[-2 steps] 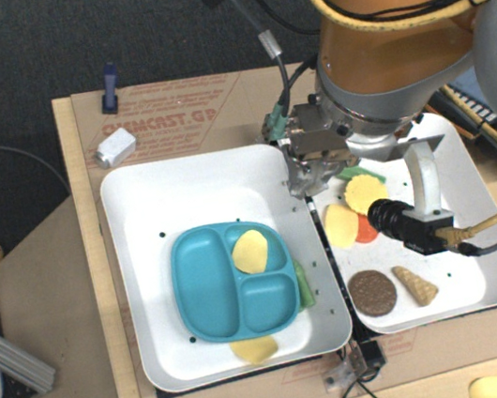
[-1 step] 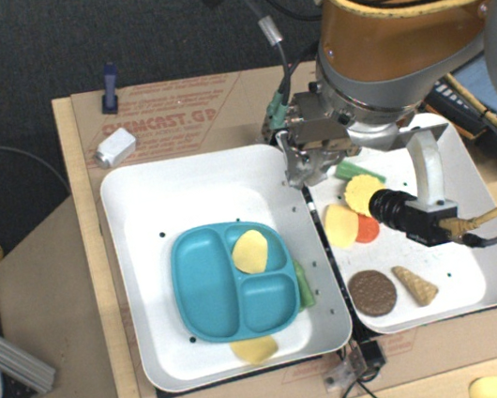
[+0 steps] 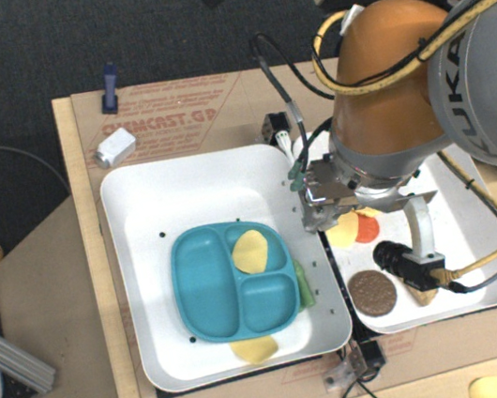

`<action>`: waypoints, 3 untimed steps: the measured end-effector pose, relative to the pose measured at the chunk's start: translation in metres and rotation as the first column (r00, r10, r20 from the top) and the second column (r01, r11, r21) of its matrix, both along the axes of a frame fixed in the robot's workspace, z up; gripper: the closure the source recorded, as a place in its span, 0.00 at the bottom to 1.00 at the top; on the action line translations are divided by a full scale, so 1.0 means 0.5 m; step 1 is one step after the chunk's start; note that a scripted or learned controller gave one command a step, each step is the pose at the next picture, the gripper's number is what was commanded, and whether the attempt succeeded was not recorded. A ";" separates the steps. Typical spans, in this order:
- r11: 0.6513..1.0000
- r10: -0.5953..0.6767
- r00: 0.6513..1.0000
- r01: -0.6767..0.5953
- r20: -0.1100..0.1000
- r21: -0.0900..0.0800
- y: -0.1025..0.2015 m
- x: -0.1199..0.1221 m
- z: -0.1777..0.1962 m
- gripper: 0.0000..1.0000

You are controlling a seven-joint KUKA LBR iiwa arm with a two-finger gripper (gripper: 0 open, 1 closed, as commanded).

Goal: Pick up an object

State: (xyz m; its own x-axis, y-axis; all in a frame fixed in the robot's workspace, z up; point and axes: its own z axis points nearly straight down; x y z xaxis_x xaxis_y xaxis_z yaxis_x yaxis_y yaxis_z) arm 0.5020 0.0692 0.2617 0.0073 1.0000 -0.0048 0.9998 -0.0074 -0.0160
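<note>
The left bin [image 3: 137, 213] holds a teal divided plate [image 3: 217, 289] with a pale yellow piece [image 3: 249, 252] in its upper right compartment. Another yellow piece [image 3: 254, 349] lies at the bin's front, and a thin green item [image 3: 304, 285] rests against the plate's right edge. In the right bin [image 3: 495, 245] lie a brown round disc [image 3: 374, 292], a red-orange piece [image 3: 366, 226] and a small yellow piece [image 3: 341, 225]. My gripper [image 3: 323, 213] hangs low over the divide between the bins, just above the yellow and red pieces. The wrist hides much of the right bin.
On the cardboard behind the bins lie a small white block [image 3: 116, 148] and a blue item [image 3: 109, 89]. A yellow object [image 3: 491, 387] sits outside the bins at the bottom right. A tan piece [image 3: 424, 294] lies near the right bin's front.
</note>
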 end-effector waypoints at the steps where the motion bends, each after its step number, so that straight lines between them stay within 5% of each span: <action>1: 1.000 0.012 0.999 -0.012 0.031 0.009 0.073 0.021 0.251 1.00; 2: 1.000 0.001 1.000 -0.001 0.007 0.003 -0.040 -0.015 0.109 1.00; 3: 1.000 0.013 0.999 -0.013 0.035 0.009 0.029 -0.045 0.413 1.00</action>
State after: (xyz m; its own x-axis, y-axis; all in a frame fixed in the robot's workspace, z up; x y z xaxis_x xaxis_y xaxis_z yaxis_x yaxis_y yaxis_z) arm 0.4795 0.0835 0.4683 -0.0053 1.0000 0.0048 0.9998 0.0053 0.0192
